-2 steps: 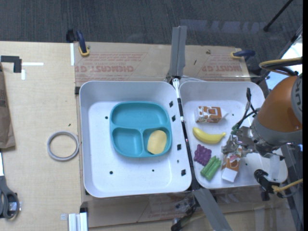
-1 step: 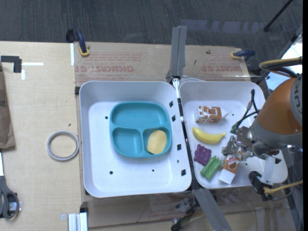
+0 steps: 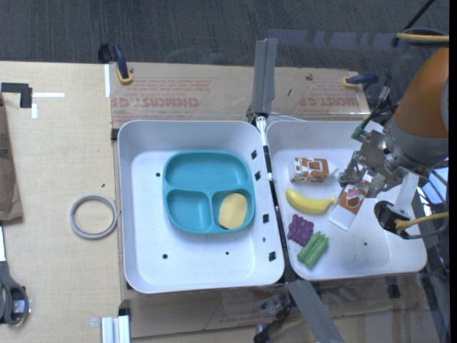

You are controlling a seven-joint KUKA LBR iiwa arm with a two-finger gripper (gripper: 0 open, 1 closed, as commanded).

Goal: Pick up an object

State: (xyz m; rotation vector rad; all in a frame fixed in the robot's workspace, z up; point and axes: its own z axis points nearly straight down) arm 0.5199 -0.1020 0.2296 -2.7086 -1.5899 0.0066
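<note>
My gripper (image 3: 359, 178) hangs over the right part of the right bin (image 3: 400, 259), under the grey wrist with the orange band. Just below it lies a small orange and white carton (image 3: 348, 206), tilted, its upper end close to the gripper. Whether they touch I cannot tell. To the left lie a brown and white carton (image 3: 310, 168), a yellow banana (image 3: 309, 201), a bunch of purple grapes (image 3: 300, 229) and a green vegetable (image 3: 313, 249).
The left bin (image 3: 143, 256) holds a blue divided tray (image 3: 193, 184) with a pale yellow round item (image 3: 233, 211) in its lower right compartment. A grey ring (image 3: 93, 216) lies on the bench at the left. A black cable loop (image 3: 389, 218) hangs by the wrist.
</note>
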